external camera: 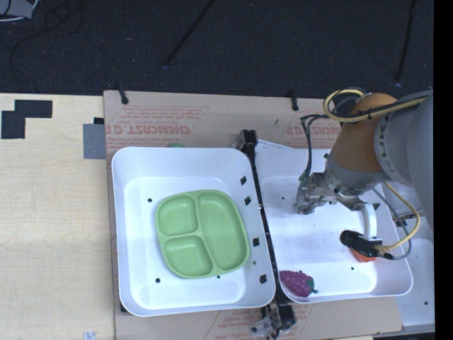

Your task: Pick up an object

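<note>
— How many bins do you count on the bench?

— Two, both shallow and white, side by side. The left bin (134,190) fills the middle of the frame; the right bin (333,278) sits at the lower right. They meet along a dark divider running top to bottom near the centre.

— And what's in them?

— In the left bin, one thing: a green plate (203,233) with three compartments, lying flat in the middle of the bin. In the right bin I count two loose items. One is a purple object (298,283), knobbly, maybe a bunch of toy grapes, resting against the bin's lower left corner by the divider. The other is a small red-orange object (364,256) toward the right side of that bin, partly hidden behind a black part of the arm's hardware, so I can't make out what it is.

— Where's the arm?

— One arm (396,147), coming in from the right edge, grey with an orange band. Its gripper (306,202) hangs over the upper left part of the right bin, above the white floor, well apart from the purple object and from the red-orange one too.

— Is the claw clenched or released?

— Can't tell from here; the tip is a small dark tangle of metal. I see nothing between its tips.

— Anything else?

— Cardboard (212,122) with reversed red lettering lies under both bins, and the pale bench (49,211) shows on the left.
</note>
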`<state>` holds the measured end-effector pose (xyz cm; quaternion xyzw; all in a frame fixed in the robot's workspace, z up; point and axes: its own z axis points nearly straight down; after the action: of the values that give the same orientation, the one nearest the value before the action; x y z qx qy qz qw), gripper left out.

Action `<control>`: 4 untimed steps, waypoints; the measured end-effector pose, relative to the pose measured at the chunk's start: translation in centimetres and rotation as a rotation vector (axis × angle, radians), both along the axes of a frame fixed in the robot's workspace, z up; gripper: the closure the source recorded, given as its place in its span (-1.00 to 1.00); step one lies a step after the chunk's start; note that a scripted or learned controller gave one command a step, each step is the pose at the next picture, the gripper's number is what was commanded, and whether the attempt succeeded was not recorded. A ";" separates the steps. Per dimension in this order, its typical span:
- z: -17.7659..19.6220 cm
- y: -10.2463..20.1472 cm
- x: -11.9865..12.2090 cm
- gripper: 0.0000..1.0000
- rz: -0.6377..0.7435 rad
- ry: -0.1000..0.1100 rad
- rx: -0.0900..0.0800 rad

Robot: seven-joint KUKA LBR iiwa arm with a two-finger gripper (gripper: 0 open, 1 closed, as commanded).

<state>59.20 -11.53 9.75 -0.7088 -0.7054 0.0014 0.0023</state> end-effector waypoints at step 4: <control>14.9 5.4 0.0 1.00 0.007 0.000 0.000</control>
<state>59.20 -6.17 24.68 -0.7062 -0.7080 0.0013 0.0023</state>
